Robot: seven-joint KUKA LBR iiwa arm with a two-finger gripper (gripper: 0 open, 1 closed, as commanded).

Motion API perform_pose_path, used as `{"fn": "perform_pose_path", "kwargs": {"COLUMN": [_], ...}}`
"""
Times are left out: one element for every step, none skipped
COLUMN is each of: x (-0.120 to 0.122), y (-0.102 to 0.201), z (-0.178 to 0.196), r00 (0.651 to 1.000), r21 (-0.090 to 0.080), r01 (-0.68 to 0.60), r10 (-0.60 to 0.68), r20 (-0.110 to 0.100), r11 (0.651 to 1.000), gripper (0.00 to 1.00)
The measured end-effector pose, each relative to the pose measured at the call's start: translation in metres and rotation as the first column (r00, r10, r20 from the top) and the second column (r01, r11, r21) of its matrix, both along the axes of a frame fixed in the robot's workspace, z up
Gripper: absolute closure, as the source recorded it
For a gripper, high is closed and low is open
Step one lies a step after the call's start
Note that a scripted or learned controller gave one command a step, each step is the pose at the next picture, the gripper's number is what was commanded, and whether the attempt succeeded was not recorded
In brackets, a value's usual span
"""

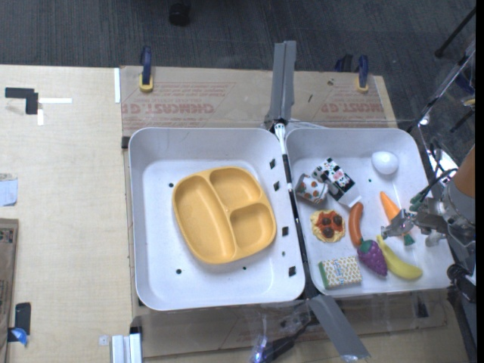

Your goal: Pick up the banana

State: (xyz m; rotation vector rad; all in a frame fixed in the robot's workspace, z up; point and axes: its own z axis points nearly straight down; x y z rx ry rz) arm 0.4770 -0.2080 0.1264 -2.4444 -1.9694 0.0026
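While gripper (398, 230) hovers just far of banana (401, 263), fingers spread, gripping nothing. Better dropped nearer, astride mid-curve, across its length. Clear of purple grapes (371, 255) touching banana's left end.

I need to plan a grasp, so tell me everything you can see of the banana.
The banana is a small yellow toy, smooth and plastic-looking, gently curved. It lies flat on the floor of the right bin, near its front right corner, running from upper left to lower right. Its upper end sits against the purple grapes. The gripper is just above it in the view, not holding it.
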Motion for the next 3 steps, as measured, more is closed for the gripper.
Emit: {"fn": "perform_pose_path", "kwargs": {"x": [-0.0001,0.0002,0.0003], "y": [0.0314,0.0307,0.0307], "z": [-0.0356,-0.0267,-0.0267], "r00": [0.988,0.989,0.989], "r21": [0.001,0.000,0.000], "r01": [-0.153,-0.149,-0.150], "r10": [0.153,0.149,0.150], "r20": [0.000,0.001,0.001], "r11": [0.988,0.989,0.989], "gripper": [0.00,1.00,0.00]}}
